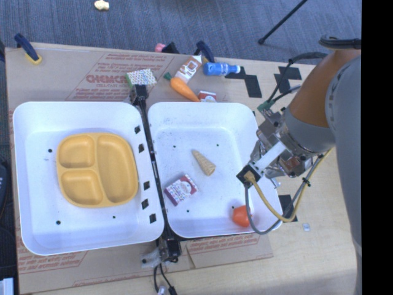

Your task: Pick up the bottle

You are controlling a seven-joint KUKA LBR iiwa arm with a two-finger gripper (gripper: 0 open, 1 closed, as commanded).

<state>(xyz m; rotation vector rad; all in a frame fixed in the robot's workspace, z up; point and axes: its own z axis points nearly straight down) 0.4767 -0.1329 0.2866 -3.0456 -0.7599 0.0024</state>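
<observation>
Notes from my remote view. Blue plastic bottle (pixel 220 69) lies on side on bench (pixel 313 263), beyond far rim of right white bin (pixel 184 134), outside both bins. Crowding it: white container with orange label (pixel 189 68), orange toy carrot (pixel 184 90), small red box (pixel 207 96), green-patterned packet (pixel 140 77). In right bin: tan cone (pixel 204 162), red-and-white packet (pixel 181 190), orange-red ball (pixel 241 216) at near right corner. Left white bin (pixel 31 140) holds yellow divided plate (pixel 97 169). Grey arm (pixel 319 121) over right bin's right rim, well apart from bottle. Jaws: I cannot tell whether apart or together.
</observation>
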